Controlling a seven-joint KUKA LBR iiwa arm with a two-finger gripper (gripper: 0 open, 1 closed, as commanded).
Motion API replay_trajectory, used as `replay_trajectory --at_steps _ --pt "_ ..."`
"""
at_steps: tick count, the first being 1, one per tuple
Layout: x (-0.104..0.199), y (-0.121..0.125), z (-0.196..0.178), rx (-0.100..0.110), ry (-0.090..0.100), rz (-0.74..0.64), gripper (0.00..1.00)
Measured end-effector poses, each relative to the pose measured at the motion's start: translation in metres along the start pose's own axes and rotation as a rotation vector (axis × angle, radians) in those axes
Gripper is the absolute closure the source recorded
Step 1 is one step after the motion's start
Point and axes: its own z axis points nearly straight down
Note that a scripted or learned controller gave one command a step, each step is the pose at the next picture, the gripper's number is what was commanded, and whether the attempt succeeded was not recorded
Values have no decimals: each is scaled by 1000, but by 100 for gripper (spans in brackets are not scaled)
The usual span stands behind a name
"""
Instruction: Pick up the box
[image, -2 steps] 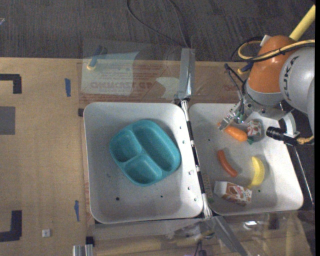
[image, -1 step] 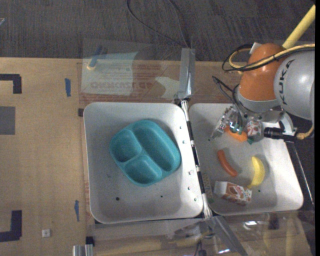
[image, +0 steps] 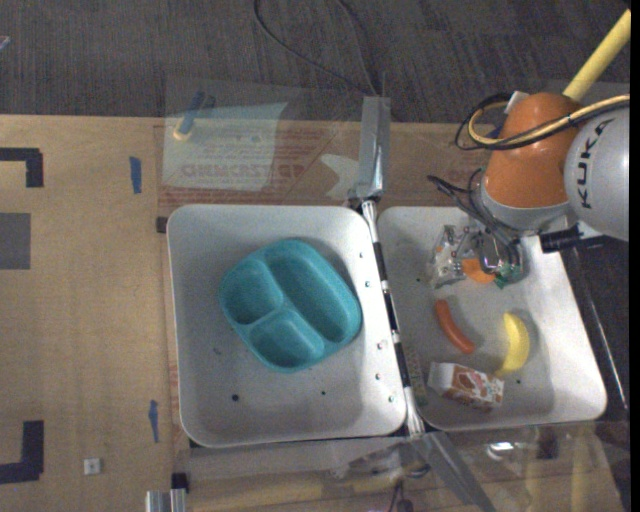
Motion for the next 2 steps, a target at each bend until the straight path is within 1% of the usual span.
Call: replay_trajectory --at_steps 1,2 --pt "-3 -1 -13 -3 -10 6 100" --pt "-14 -28 1 1 -3 -183 100"
